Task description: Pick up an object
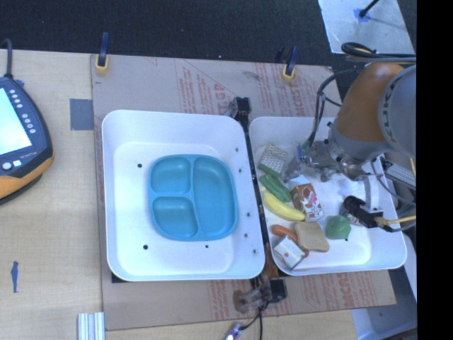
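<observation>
A grey robot arm with an orange band (368,112) reaches in from the right and hangs its gripper (304,159) low over the far part of the right bin (386,257). Whether the gripper is apart or closed cannot be told from this angle, and nothing can be seen held in it.

Just to its left a grey patterned packet (272,156) lies near the bin's inner wall. Below that a green vegetable (274,187) rests at a slant, with a banana (282,208) just beside it. A red and brown carton (306,198) sits directly under the gripper, touching the banana's tip.

Toward the near edge, a slice of bread (312,237) lies beside a round green item (337,227). An orange carrot (282,230) and a small white box (287,251) are crowded against the bread on its left. All of the loose items to be picked are in this right bin, bunched along its left half.

The left bin (120,190) holds a blue divided plate (192,195), lying flat at its centre, well apart from the arm.

Both bins rest on a sheet of cardboard (177,83), pinned at the far edge by two blue and yellow clamps (102,54). A control tablet with an orange rim (20,142) sits on the wooden bench (49,261) at far left.
</observation>
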